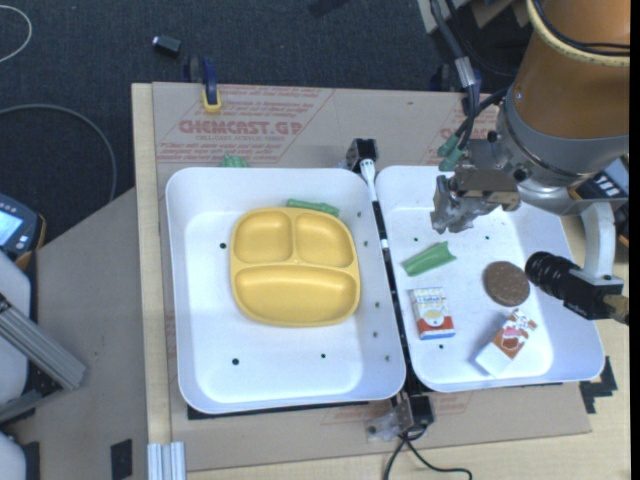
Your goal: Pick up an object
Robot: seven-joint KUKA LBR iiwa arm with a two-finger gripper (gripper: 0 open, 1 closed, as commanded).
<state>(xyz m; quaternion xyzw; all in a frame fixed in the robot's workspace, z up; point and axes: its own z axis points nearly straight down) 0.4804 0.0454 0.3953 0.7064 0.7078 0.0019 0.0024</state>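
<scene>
In the camera view, the gripper (455, 216) hung over the upper left part of the right bin (455, 366), with the grey and orange arm (575, 58) reaching in above it. Nothing was visible in its grasp. Whether it was open or closed, I could not tell from this slanted angle. I judged the step to be the approach: the arm was over the bin, but no object was picked yet.

The nearest candidate was a green pod-shaped piece (428, 259), which lay flat on the bin floor just below the gripper in the picture. It was long and thin and turned at a slant. For this reason, I think the next move called for going down over its middle and closing across its narrow side, not along its length.

Other things shared the same bin. A brown round disc (507, 282) lay to the right of the pod, apart from it. A small red and white carton (432, 313) lay just below the pod, near it but not touching. A second small carton (505, 340) lay tilted near the lower right corner. The first carton was close enough that a wide descent could push it.

The left bin (200, 268) held a yellow divided plate (295, 268) in its middle, and a small green item (313, 207) lay at the plate's far edge. These were well apart from the gripper and stood in no way. Both bins rested on a cardboard sheet (250, 123).
</scene>
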